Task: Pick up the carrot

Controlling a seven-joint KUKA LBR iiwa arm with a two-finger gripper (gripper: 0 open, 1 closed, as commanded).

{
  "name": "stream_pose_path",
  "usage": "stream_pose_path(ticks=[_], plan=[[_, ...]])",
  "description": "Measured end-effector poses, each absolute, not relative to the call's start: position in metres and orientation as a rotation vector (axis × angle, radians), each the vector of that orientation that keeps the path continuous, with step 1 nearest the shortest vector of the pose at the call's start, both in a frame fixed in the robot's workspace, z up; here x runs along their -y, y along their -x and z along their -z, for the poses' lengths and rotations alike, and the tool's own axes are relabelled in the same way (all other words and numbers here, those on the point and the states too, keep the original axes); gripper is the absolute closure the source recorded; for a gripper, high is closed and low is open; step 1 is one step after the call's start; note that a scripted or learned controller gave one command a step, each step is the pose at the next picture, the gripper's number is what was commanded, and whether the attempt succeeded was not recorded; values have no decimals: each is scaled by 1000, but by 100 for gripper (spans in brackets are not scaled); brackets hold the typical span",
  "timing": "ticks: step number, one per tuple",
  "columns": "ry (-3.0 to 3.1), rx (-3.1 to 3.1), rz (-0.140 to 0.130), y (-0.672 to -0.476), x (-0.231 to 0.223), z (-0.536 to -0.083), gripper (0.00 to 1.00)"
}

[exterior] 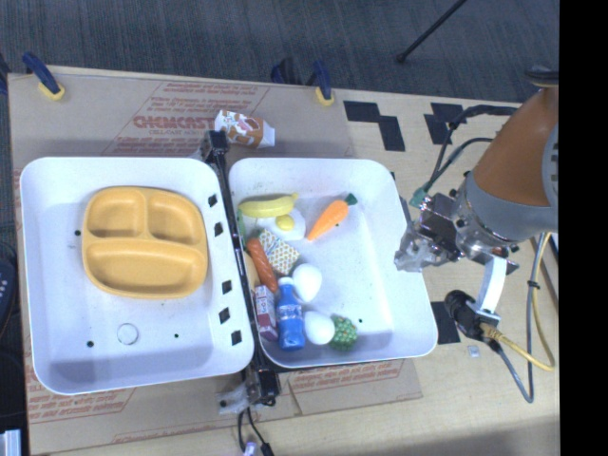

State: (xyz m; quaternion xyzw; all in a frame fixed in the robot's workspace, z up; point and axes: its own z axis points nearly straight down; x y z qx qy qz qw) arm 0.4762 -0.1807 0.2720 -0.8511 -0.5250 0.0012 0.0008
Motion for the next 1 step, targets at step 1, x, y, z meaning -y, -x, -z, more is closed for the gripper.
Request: stream_pose_path(ticks=[1], plan=[[2818, 1389, -2, -477, 176, -273, 100]])
